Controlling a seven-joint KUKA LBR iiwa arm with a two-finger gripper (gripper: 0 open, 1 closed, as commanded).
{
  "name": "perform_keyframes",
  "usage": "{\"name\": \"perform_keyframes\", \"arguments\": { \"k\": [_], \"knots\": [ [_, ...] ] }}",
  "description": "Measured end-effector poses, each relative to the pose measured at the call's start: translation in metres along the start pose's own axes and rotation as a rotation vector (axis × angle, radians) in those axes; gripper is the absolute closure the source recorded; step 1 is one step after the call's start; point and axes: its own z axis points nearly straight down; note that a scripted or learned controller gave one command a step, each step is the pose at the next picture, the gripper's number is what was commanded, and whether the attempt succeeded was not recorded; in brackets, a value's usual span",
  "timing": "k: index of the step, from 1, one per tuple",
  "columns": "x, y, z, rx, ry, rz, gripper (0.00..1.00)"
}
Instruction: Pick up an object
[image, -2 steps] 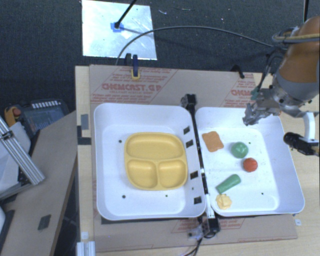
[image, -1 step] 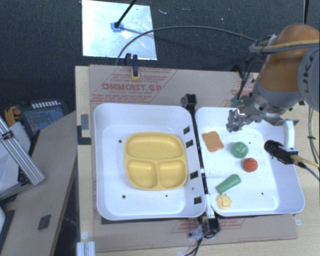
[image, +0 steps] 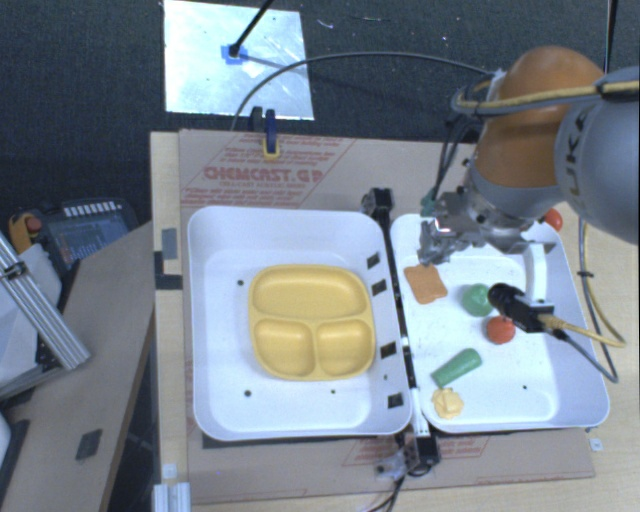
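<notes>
My gripper (image: 434, 247) hangs over the back left part of the right bin (image: 575, 405), just above an orange-brown flat piece (image: 427, 285) that lies near the bin's left wall. A round green object (image: 476, 298) and a red ball (image: 500, 330) sit in the middle of that bin. Toward the front lie a green cylinder (image: 456, 366) and a small yellow piece (image: 447, 403). Nothing shows between the gripper's fingers.
The left bin (image: 215, 300) holds a yellow divided tray (image: 310, 320). A white handle-like object (image: 536, 268) lies at the right bin's far right, with something orange-red (image: 552, 219) behind the arm. The divider (image: 392, 300) separates the bins.
</notes>
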Motion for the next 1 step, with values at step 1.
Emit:
{"name": "perform_keyframes", "arguments": {
  "k": [1],
  "knots": [
    [0.0594, 0.0042, 0.0124, 0.001, 0.001, -0.001, 1.0]
  ]
}}
